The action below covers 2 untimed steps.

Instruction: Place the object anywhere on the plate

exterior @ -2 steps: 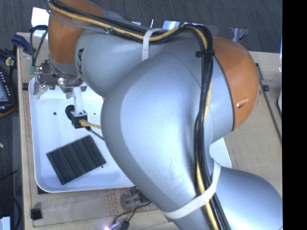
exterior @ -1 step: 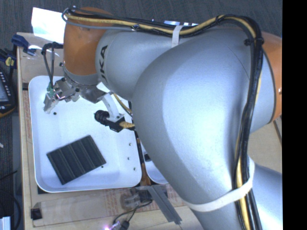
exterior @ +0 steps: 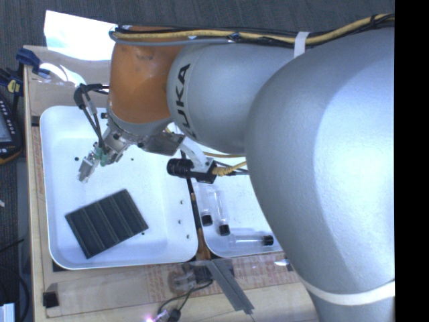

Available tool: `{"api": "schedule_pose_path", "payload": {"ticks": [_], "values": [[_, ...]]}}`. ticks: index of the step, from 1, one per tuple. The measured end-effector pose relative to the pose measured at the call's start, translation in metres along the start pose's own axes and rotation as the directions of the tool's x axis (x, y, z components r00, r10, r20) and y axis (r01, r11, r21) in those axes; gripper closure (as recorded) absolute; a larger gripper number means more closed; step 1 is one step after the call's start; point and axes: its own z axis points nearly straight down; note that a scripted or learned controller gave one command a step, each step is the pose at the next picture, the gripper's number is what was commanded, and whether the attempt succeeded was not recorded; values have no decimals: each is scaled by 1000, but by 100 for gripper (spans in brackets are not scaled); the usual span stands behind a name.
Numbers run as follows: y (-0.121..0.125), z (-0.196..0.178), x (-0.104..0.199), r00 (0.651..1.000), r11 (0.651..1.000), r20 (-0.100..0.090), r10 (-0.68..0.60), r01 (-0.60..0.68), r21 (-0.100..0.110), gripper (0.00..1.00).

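Note:
The dark ridged rectangular plate [exterior: 107, 222] lies flat in the front part of the left white bin [exterior: 53, 180]. My gripper [exterior: 87, 172] hangs over that same bin, up and to the left of the plate and apart from it. A small green part [exterior: 100, 156] shows on the gripper's body just above its tip. The gripper's tip is small and blurred, and nothing can be made out in it. The grey arm with its orange band [exterior: 137, 79] hides most of the right bin.
In the visible corner of the right bin [exterior: 228, 250] lie clear tube-like items with black caps [exterior: 216, 210] [exterior: 253, 238]. A black rod [exterior: 194, 206] runs down the divide between the bins. Cables and clutter sit at the bench's left edge [exterior: 10, 113].

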Motion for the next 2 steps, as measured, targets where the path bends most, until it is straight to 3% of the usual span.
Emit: {"api": "schedule_pose_path", "payload": {"ticks": [1,2], "values": [[49,-22,13,998,998,2,57,-57,-2,100],[-49,8,85,926,926,-1,-377,377,2,100]]}}
